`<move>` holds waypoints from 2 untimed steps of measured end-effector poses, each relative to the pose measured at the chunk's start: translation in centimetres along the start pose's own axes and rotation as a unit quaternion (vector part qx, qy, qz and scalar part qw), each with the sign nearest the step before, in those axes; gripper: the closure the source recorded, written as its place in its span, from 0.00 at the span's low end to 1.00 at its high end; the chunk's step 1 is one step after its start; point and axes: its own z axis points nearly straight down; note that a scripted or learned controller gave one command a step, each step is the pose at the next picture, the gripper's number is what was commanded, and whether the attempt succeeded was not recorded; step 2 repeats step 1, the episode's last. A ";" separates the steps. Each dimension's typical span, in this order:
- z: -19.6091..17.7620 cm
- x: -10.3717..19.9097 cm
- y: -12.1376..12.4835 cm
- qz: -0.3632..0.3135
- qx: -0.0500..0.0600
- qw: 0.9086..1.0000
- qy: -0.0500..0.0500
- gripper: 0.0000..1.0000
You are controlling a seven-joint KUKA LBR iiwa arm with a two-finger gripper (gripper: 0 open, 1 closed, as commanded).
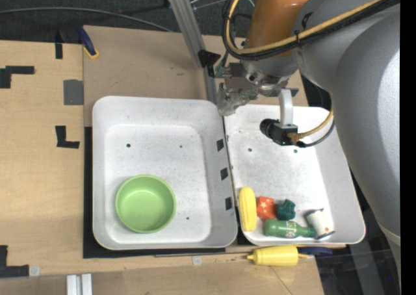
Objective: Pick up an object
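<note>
The small toys, among them a yellow banana (247,208) and green bottle (288,228) in the right bin's (273,170) near corner, look light, stiff, best pinched across their narrow middles; the end effector's (233,95) state I cannot tell.

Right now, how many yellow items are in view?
2: a yellow banana-shaped toy at the right bin's near-left corner, and a yellow bottle on the bench beside that bin's near edge. The arm may hide others.

Speckled matt white plastic bins (156,113), glossy green bowl (145,203), brown cardboard-like bench (39,177).
</note>
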 end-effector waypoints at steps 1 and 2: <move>0.3 4.8 2.1 0.001 0.000 1.000 0.000 1.00; 0.3 4.8 2.1 0.001 0.000 1.000 0.000 1.00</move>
